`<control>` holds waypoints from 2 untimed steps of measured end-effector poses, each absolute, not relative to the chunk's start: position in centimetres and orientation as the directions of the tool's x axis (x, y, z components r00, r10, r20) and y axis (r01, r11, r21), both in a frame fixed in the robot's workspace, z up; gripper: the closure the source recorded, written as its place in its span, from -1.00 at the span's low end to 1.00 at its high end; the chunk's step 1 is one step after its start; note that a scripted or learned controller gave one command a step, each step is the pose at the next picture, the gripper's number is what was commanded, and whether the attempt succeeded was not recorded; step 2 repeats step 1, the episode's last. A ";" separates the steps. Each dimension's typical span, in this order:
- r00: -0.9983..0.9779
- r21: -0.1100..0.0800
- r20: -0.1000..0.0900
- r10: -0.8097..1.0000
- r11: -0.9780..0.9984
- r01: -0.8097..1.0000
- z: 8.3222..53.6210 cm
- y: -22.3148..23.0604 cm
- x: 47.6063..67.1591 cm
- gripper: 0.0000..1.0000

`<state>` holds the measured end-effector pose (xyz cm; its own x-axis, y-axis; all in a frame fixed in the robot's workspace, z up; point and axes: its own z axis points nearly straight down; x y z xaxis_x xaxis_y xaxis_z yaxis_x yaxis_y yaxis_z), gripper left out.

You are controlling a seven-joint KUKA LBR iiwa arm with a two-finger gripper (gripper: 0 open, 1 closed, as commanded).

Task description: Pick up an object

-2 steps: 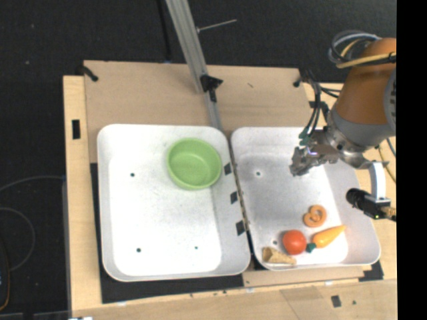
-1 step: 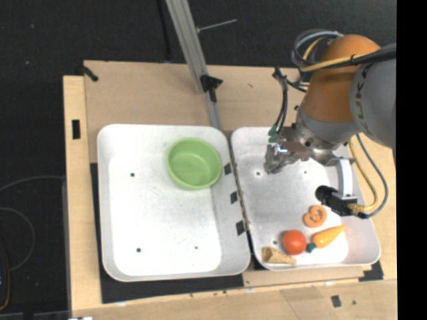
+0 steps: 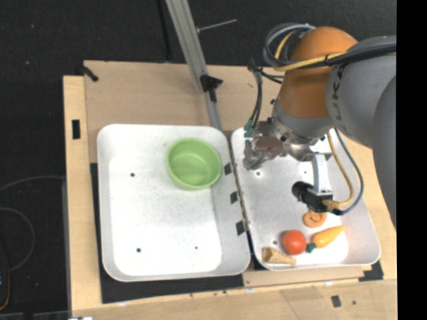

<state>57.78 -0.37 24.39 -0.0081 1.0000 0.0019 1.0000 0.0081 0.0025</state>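
A dark floor surrounds the pale wooden tabletop (image 3: 160, 92), which carries two shallow white bins side by side. The left bin (image 3: 133, 245) holds a green bowl (image 3: 194, 164) sitting upright near its upper right corner, close to the divide between the bins. The right bin (image 3: 273, 212) holds a small cluster along its lower edge: a red tomato-like ball (image 3: 293, 242), an orange carrot-shaped piece (image 3: 328, 236) just to its right, a small orange round piece (image 3: 313, 219) above them, and a tan wedge (image 3: 279, 257) lying at the bottom rim, just left of and below the red ball. A slanted metal post (image 3: 190, 45) runs from the top of the view down toward the gap between the bins. My grey arm with its orange band (image 3: 313, 65) reaches in from the right, and my pincer (image 3: 253, 157) hangs over the upper left corner of the right bin, near the divide. It is well apart from the cluster of objects at the lower edge, and also apart from the bowl across the divide. From this angle I cannot tell the state of my pincer, and I see nothing held in it.
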 end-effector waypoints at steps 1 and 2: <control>-0.008 0.002 0.002 1.000 0.008 1.000 25.3 4.7 58.4 1.00; -0.008 0.002 0.002 1.000 0.008 1.000 25.3 4.7 58.4 1.00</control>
